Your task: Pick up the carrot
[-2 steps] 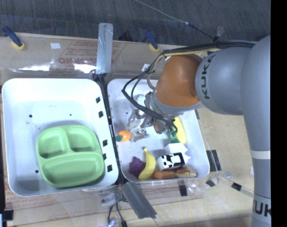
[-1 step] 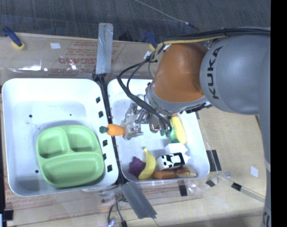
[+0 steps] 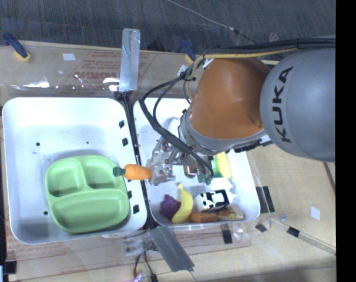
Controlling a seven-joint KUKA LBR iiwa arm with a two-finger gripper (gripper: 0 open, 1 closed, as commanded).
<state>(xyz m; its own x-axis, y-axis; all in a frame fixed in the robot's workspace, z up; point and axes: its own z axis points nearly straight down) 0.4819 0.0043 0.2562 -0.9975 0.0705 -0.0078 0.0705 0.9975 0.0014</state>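
Observation:
The carrot (image 3: 136, 172) is small and orange with a green stalk end pointing left. It lies level over the divide between the two bins, its tip reaching the right edge of the green plate (image 3: 84, 195). My gripper (image 3: 155, 173) comes in from the right under the orange wrist band and is shut on the carrot's right end. The metal fingers (image 3: 161, 169) clasp that end from either side. The arm's bulk hides much of the right bin (image 3: 252, 195).
The green divided plate sits in the left bin (image 3: 25, 128). In the right bin's near part lie a banana (image 3: 184, 203), a purple item (image 3: 168, 205), a black-and-white item (image 3: 215, 200), a yellow-green item (image 3: 224, 165) and an orange-brown piece (image 3: 216, 216).

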